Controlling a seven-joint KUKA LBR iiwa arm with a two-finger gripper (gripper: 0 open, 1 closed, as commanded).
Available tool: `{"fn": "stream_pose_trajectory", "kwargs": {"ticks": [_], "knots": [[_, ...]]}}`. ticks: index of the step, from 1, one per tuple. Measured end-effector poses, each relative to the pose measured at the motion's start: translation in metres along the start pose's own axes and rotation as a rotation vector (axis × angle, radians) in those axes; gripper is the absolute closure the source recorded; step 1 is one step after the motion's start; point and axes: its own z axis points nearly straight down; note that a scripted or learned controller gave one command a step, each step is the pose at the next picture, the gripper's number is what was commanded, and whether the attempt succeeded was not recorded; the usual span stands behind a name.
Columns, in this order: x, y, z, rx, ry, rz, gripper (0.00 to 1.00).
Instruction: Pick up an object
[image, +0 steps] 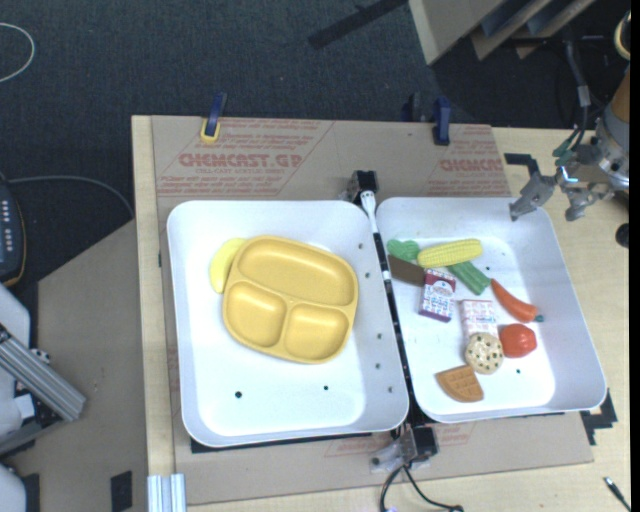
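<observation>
Dark carpet surrounds the bench. Poised over the right bin's (560, 300) far corner, the gripper (550, 195) looks spread and empty, though it is small in view. The corn cob (450, 253) lies near; descend squarely, fingers straddling its narrow width.

Tray (290, 298) in left bin (190, 330); toy foods (470, 310) in right bin (570, 330).

The yellow tray (290, 298) hid part of a yellow item (224, 264) near the left bin's (195, 330) left edge.
</observation>
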Motion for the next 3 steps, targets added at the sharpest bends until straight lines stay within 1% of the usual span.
{"fn": "stream_pose_trajectory", "kwargs": {"ticks": [1,3], "knots": [[0.001,0.003,-0.01,-0.015,-0.004,-0.003,0.0],[0.009,0.006,0.077,-0.01,-0.002,-0.005,0.0]]}}
